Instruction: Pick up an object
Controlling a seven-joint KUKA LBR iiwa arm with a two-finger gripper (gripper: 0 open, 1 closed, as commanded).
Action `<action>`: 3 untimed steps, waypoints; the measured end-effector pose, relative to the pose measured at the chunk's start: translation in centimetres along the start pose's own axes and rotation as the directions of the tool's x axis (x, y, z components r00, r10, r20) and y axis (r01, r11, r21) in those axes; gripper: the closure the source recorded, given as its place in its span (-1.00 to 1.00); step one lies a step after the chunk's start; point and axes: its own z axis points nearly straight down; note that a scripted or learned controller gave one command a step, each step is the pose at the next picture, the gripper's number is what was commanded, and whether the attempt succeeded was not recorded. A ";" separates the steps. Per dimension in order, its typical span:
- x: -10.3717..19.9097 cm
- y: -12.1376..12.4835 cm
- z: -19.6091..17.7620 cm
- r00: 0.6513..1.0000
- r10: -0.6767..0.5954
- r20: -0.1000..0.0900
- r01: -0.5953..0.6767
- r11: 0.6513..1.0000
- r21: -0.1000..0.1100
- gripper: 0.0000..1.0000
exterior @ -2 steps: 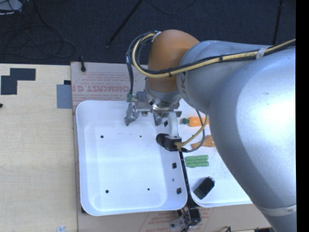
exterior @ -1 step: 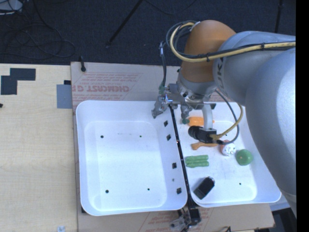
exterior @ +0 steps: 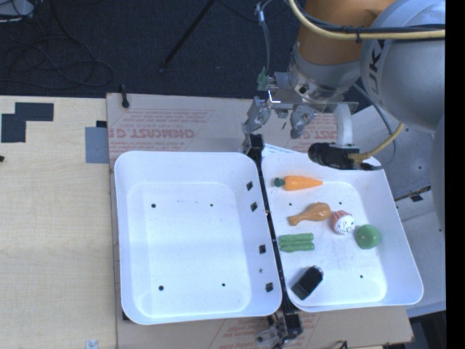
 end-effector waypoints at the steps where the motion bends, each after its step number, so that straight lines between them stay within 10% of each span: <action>1: 0.0 -0.2 0.1 1.000 -0.001 0.002 0.001 1.000 0.019 1.00; 3: 7.7 -0.2 -3.1 1.000 -0.001 0.002 0.000 1.000 0.019 1.00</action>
